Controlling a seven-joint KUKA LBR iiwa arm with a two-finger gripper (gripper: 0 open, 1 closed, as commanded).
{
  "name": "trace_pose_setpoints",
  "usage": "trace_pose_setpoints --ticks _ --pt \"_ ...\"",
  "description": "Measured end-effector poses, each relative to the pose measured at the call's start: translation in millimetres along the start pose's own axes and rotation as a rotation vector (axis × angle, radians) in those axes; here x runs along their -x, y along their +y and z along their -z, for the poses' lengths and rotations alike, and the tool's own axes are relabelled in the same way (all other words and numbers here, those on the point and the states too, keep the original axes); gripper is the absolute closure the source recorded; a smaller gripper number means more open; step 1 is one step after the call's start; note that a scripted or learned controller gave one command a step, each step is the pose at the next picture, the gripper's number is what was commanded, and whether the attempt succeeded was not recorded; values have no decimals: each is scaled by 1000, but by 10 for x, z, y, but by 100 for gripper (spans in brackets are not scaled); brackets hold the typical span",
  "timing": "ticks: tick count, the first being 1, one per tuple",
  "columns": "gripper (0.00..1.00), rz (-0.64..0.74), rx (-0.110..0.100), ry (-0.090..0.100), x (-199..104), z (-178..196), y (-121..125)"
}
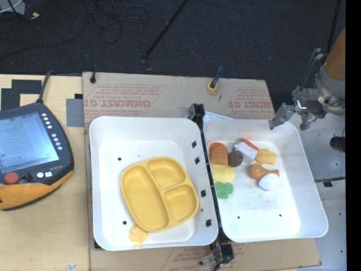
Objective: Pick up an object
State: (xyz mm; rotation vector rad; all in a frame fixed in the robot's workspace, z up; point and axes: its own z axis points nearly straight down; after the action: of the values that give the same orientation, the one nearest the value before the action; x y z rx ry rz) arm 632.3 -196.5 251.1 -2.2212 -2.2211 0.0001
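The landmark for this record is the black clip strip joining the two shallow white plastic bins.

To the left of the strip lies the left white bin. It holds a yellow plastic tray with three compartments, set at an angle near the bin's middle. A small pale yellow lumpy item sits at the tray's lower left corner, touching or just beside its rim.

To the right of the strip lies the right white bin. A cluster of small toy food pieces occupies its upper half. Just beside the strip are an orange-brown loaf-shaped piece, a pale yellow rounded piece below it, and a green piece below that. Further from the strip are a dark brown round piece, a white block with a red-orange edge, a yellow ridged piece, an orange-brown rounded piece and a white egg-shaped piece. All of them rest on the bin floor.

The two-finger gripper is well to the right of the strip, above the right bin's upper right corner, apart from the cluster. Its jaws stand spread, with nothing between them.

A handheld control pendant with a lit screen lies well left of the strip, on the bench.
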Motion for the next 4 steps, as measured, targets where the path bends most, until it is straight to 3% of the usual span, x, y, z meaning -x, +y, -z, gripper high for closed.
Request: trace_pose_setpoints --ticks 1,2,3,4 --pt "0 3 -11 5 -797 -481 -694" --pt "0 -3 -11 4 -1089 -563 -1590" --pt "100 -7 -5 2 -1061 -460 -1548" --pt "100 6 -4 3 -1814 -463 -1569"
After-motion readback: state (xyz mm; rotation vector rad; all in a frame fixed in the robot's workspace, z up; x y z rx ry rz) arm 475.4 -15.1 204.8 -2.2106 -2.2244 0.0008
